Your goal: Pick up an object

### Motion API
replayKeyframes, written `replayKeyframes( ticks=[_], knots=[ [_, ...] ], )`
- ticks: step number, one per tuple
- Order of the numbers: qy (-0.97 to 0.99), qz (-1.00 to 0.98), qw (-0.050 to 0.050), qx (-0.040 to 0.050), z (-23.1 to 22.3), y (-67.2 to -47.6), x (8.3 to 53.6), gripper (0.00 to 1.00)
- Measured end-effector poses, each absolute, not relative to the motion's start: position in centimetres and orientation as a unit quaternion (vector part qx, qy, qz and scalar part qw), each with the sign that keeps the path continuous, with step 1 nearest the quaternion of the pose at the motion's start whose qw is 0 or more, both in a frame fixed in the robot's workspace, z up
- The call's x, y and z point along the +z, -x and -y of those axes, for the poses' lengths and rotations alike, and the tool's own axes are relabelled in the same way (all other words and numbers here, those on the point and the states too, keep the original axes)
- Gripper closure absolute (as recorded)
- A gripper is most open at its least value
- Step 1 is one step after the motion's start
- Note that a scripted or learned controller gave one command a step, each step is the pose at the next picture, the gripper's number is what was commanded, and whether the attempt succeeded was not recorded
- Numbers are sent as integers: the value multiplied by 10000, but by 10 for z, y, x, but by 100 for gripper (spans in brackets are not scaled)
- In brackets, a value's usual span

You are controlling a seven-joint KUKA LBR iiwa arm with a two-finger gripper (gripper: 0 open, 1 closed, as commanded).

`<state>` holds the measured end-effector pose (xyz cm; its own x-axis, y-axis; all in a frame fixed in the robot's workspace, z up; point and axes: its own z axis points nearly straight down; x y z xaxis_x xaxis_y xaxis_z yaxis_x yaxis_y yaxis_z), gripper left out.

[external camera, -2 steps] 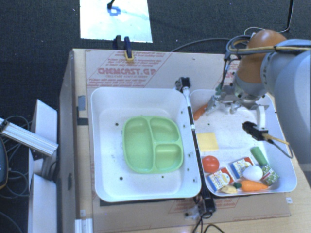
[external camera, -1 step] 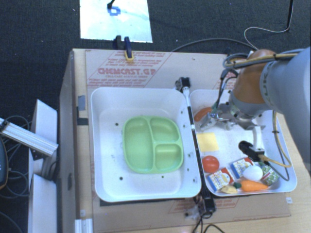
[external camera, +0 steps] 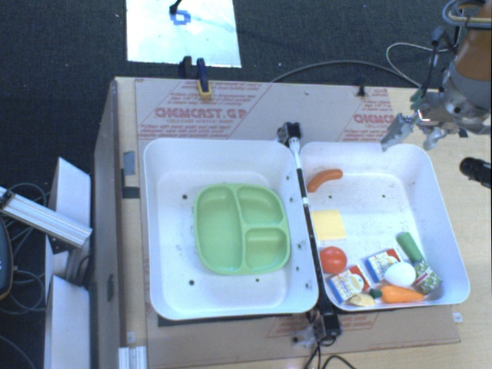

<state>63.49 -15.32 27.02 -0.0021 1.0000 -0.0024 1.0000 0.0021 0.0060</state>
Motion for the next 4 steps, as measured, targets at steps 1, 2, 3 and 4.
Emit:
replayKeyframes(
  ticks=[1,2,3,4],
  knots=[
    [-7057,-7085,-8,-5,158,-668,96,0],
    [-7054,-7088,4,9,109,-669,85,0],
    [-7064,-7078,6,6,84,-602,110,0],
    [-7070,-7072,21,3,182,-549,191,0]
  ],
)
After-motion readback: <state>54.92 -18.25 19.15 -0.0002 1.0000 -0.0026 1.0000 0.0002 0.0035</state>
